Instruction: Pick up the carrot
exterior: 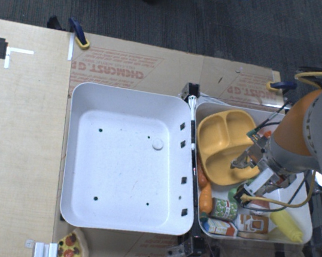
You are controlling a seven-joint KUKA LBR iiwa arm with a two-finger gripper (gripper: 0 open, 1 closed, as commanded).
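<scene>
Two white bins (131, 105): one carrot (205, 198), one yellow dish (222, 142).

The table (6, 149) is light wood. A brown cardboard sheet (158, 70) lies on it, held by two clamps, one (79, 33) at the far left corner and one (280, 85) at the far right. On the cardboard stand two white bins side by side, the left bin (123, 155) and the right bin (295, 237). A toy pizza slice (71, 248) lies near the front edge.

Left bin (86, 143): at 9 o'clock of right bin (298, 234)
Carrot (205, 199): right bin, 9 o'clock edge
Plate (224, 142): right bin, 12 o'clock of carrot
</scene>
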